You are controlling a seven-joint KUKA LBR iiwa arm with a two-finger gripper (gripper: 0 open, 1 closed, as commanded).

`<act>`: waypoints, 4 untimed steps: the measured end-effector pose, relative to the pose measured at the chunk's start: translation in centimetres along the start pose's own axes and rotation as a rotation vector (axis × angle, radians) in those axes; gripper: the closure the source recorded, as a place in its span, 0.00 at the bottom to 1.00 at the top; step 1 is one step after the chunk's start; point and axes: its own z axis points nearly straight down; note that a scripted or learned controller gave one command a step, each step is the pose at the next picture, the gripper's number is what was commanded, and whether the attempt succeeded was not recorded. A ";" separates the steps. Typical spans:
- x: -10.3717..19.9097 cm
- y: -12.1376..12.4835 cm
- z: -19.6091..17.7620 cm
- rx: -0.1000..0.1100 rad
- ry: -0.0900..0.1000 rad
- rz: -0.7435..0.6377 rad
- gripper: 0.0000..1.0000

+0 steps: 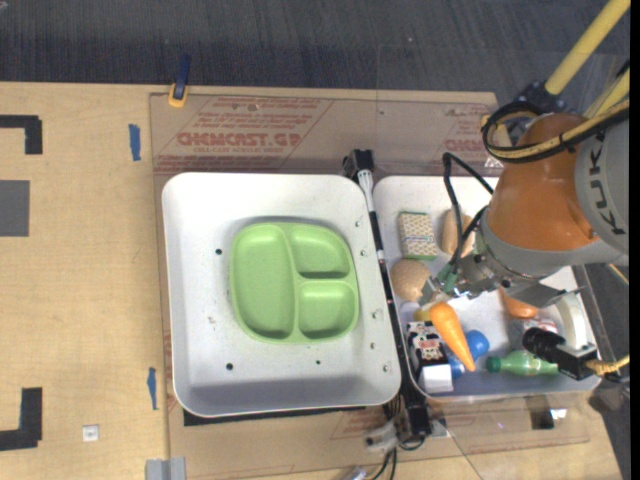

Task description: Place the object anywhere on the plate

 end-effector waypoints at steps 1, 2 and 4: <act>8.4 3.3 -17.8 -0.008 0.003 0.116 1.00; 18.4 6.6 -6.7 0.018 0.004 0.234 1.00; 20.0 14.3 -8.2 0.003 0.002 0.246 1.00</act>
